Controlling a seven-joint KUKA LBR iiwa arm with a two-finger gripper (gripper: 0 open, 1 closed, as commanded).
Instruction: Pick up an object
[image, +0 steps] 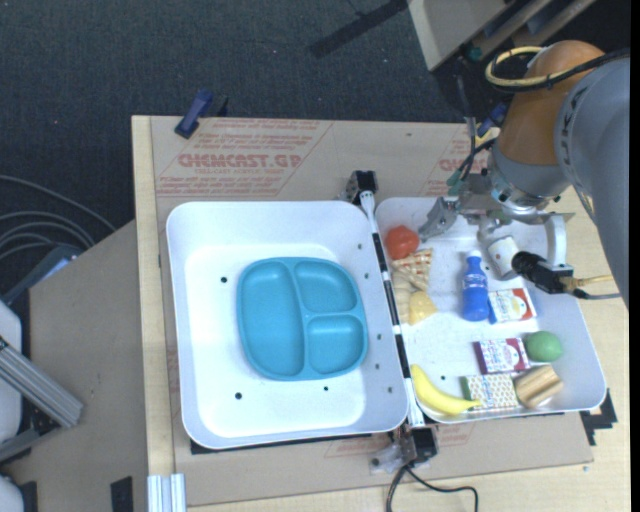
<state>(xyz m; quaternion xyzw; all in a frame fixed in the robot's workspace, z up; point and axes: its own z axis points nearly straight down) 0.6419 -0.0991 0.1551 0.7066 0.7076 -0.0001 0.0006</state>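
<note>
Where the two bins meet along the middle of the bench, the left bin (190, 300) carries one thing: a blue divided plate (301, 317), lying flat near its centre.

Right bin (580, 345) is crowded. Along its left wall, far to near: red ball (402, 241), a pale waffled piece (413, 270) just below it, a small yellow lump (421, 307). Blue bottle (475, 289) upright near the bin's middle. Just right of the bottle, a red-and-white carton (513, 304). Below that, a purple-and-white box (501, 354) with a green ball (543, 346) touching its right side. At the near edge: banana (438, 394) by the near-left corner, a patterned box (492, 391) beside it, a tan cylinder (537, 384) by the near-right corner.

Arm (560, 110) comes in over the far-right corner of the right bin, orange band uppermost. Gripper (440, 215) sits low at the bin's far edge, close to the red ball on its right. Metal parts there blur together; cannot tell how the gripper is set or whether anything is in it. A white fitting (498, 249) and black connector (530, 266) hang off the wrist, above the bottle and carton.

Blue clip (195, 113) at the bench's far-left corner. Black clamp (361, 185) between the bins at the far edge.
</note>
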